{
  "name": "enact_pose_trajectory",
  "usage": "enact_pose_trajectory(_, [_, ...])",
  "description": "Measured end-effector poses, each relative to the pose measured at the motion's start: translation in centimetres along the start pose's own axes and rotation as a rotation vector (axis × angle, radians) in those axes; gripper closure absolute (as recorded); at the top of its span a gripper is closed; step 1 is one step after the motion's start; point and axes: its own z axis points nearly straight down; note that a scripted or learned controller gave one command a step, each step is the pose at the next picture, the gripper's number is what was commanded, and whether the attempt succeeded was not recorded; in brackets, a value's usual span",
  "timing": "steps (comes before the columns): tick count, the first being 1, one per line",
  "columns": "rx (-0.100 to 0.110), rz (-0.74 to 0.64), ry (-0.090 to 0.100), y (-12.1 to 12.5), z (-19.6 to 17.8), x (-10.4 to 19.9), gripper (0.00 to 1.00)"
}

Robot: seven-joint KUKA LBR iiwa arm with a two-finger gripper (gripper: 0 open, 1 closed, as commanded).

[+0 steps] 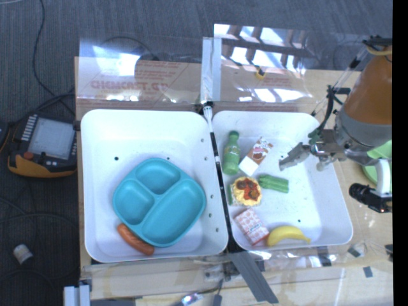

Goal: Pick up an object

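The right bin (331,196) holds a green bottle (231,150), a small red and white carton (259,150), a white block (247,166), a green cucumber-like piece (274,183), a round yellow and red toy food (247,191), a red and white packet (250,226) and a yellow banana (287,236). My gripper (308,157) hangs over the upper right part of this bin, right of the carton and above the cucumber-like piece. It is open, one finger (292,157) splayed to the left, with nothing between the fingers.
The left bin (102,139) carries a blue divided plate (159,199) and an orange sausage (135,239) at its front. Clear plastic and cardboard (146,81) stand behind both bins. A handheld pendant (41,146) lies on the floor at left.
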Motion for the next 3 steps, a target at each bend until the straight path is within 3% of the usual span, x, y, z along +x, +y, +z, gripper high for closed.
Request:
enact_pose_trajectory(1, [-0.002,-0.093,-0.001,1.6,13.0,-0.4,0.00])
enact_pose_trajectory(2, [-0.001,-0.094,0.003,1.6,12.1,-0.2,1.00])
enact_pose_trajectory(3, [-0.002,-0.280,0.000,2.2,4.0,7.5,1.00])
